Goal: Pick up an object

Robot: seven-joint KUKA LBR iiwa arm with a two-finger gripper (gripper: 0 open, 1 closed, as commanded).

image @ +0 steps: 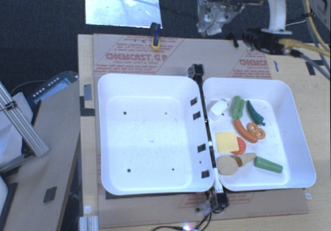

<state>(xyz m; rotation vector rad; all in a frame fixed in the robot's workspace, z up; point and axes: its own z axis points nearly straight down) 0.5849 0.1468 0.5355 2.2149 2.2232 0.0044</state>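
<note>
Right bin (295, 121) holding small toy foods clustered left of centre, white block (217, 108) by the divider, green pod (237, 106) and dark green pepper (254, 112) upright, orange pretzel (250, 131), flat yellow square (227, 142) over a red piece (240, 145), tan mushroom (231, 164), green cylinder (268, 164) lying tilted

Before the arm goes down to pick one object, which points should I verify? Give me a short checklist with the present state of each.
1. Objects available in the right bin: ok, several lie there, among them a yellow square and a green piece.
2. Pincer above a target: not ok, it hangs beyond the far edge of the bins.
3. Pincer free of any load: cannot tell, the view is too blurred there.
4. An object with room around it: ok, the green piece lies apart from the others.
5. Yellow square easy to take alone: not ok, it touches a red piece.
</note>
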